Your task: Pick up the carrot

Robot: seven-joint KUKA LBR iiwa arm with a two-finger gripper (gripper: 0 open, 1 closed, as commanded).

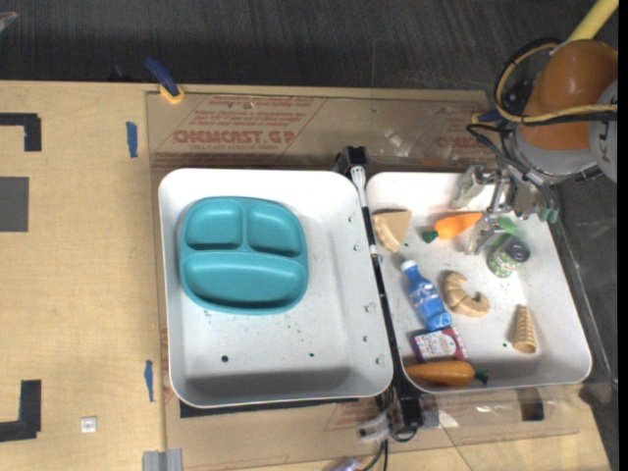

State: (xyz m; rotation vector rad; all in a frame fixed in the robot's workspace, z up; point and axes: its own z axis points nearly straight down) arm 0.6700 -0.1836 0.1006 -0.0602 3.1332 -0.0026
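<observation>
Carrot (457,227): one, orange with a green tip, lying in the right bin (569,307) near its far edge, touching or just beside the metal fingers.
Gripper (494,207): one, over the far right part of the right bin, just beside the carrot; cannot tell whether the jaws are released or clenched, nor whether they hold anything.
Arm (564,91): one, orange band showing, coming in at the tabletop's far right corner.
Bins: two, side by side at the tabletop's near edge.
Left bin (196,351): one teal divided plate (243,253), three compartments.
Right bin, counted: one blue bottle (425,295) at centre; one croissant-like pastry (464,294) touching or just beside the bottle; one cone (523,330) near the right wall; one small packet (438,343); one orange long item (441,371) at the near edge; one tan wedge (392,229) by the left wall; one green round item (506,254) near the gripper.
</observation>
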